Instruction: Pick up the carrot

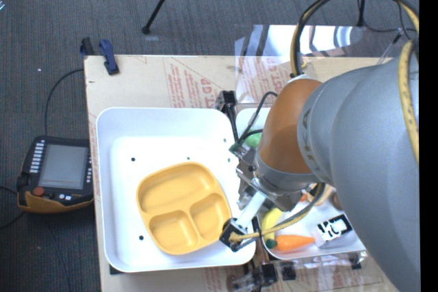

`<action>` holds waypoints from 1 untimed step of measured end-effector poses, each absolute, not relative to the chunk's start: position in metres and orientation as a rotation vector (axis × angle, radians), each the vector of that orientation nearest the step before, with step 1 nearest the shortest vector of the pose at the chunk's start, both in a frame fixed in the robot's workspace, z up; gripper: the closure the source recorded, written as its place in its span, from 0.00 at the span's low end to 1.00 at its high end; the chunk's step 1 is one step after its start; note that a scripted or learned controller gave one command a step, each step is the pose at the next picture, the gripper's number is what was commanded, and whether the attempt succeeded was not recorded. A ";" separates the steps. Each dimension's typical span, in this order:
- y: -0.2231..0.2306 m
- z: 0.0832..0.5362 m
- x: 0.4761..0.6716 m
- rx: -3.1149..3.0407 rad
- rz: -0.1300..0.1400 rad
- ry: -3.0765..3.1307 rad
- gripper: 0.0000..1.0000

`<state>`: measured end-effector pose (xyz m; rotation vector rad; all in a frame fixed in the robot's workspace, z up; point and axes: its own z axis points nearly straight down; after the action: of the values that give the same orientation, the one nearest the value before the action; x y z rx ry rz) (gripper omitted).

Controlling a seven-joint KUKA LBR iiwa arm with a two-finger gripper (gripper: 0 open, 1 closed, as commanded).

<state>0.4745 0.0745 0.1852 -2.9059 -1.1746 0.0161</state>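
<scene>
Carrot [295, 241] is in the right bin [311, 257], low in the view, close to that bin's near rim. Long axis runs roughly left-right across the view: green top end toward the left bin [102, 147], orange tip pointing right. Gripper [277, 202] sits under the orange wrist band, mostly masked by the arm [356, 147]. Can't tell from here whether it's spread or closed, and I see nothing held. Key relation: carrot lies from the gripper toward the bottom of the view and a bit right, near but apart, no contact I can see. My read: approach phase, grasp not yet made. Next move needs a short shift toward the near rim, then descent w/ the closing direction set across the carrot's long axis, i.e. squeezing its thin dimension. Risk: a yellow item [272, 219] lies just beside the carrot's green end, and the bin wall is close, so not much room on that side. Other contents of the right bin: a green item [253, 140] at the far-left corner and a black-and-white item [333, 226] just right of the carrot; the rest is hidden by the arm. Left bin holds one yellow divided plate [181, 205], compartments bare. Both bins sit on the table [171, 78].
</scene>
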 end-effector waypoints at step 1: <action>0.085 0.185 0.474 -2.994 0.017 -0.933 1.00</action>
<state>0.4740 0.0847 0.1850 -2.9943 -0.9332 0.0168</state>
